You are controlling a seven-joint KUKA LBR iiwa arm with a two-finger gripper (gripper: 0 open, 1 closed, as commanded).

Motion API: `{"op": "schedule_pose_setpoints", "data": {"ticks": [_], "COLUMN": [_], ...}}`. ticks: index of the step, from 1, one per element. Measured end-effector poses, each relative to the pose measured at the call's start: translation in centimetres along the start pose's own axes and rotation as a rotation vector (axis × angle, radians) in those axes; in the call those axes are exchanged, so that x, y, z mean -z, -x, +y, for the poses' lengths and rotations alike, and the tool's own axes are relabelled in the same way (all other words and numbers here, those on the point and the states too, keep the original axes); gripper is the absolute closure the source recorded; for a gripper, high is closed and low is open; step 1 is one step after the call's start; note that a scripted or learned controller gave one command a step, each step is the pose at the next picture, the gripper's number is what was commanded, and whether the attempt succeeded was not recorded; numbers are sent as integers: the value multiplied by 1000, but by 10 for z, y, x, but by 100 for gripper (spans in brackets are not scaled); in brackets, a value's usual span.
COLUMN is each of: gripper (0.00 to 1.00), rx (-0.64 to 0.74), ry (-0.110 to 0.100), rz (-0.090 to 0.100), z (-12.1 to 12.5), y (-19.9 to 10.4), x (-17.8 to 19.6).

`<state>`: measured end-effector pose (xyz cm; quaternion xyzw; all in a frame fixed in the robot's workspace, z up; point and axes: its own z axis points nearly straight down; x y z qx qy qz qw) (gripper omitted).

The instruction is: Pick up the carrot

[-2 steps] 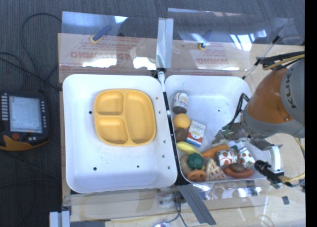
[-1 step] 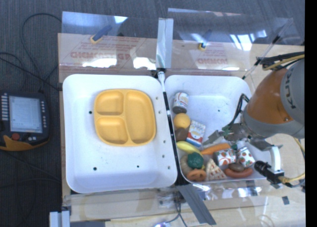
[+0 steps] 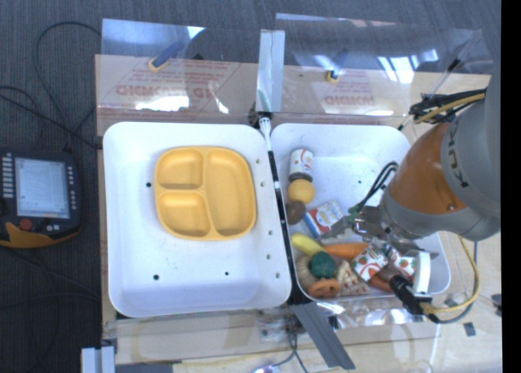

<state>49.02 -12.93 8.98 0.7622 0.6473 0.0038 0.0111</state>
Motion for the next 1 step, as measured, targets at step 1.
{"op": "schedule_pose_setpoints", "data": {"ticks": [1], "gripper": [0], "rx": [-72], "ry": [1], "rz": [-1], "z": [-4], "y": [-25], "x": [0]}}
